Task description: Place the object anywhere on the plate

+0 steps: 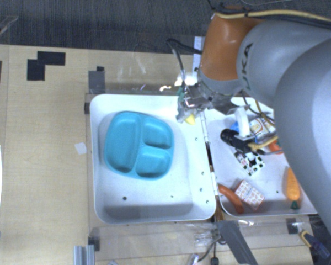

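Blue sectioned plate, left bin

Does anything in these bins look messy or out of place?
Nothing looks spilled or broken. The blue plate sits flat in the left bin. The right bin holds a loose jumble of small items, including a carrot, lying at all angles.

I read one marking: dark letters, apparently "KA", on the grey arm casing, up and right of the claw. I find nothing else legible.
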{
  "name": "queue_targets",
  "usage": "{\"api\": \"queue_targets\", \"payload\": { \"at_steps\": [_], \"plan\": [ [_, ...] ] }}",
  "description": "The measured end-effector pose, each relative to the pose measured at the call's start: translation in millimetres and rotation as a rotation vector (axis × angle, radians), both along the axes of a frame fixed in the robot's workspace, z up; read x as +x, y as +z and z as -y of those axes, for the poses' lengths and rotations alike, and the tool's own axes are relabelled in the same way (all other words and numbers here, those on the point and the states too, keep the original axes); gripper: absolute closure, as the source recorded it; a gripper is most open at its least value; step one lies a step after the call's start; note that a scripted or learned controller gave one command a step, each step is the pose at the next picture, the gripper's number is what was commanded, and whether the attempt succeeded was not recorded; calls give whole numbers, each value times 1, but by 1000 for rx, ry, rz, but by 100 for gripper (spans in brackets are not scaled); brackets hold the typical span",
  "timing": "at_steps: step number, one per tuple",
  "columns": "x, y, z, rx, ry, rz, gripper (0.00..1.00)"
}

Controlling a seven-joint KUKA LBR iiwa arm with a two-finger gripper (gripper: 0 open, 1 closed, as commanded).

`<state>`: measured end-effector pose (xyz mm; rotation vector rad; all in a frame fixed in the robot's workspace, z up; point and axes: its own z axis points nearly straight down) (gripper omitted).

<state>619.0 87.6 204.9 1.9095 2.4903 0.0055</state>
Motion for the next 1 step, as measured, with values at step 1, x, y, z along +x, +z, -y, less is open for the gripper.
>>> {"api": "queue_targets", "payload": {
  "at_steps": [1],
  "plan": [
    [19, -31, -98, 0, 163, 1, 100]
  ]
}}
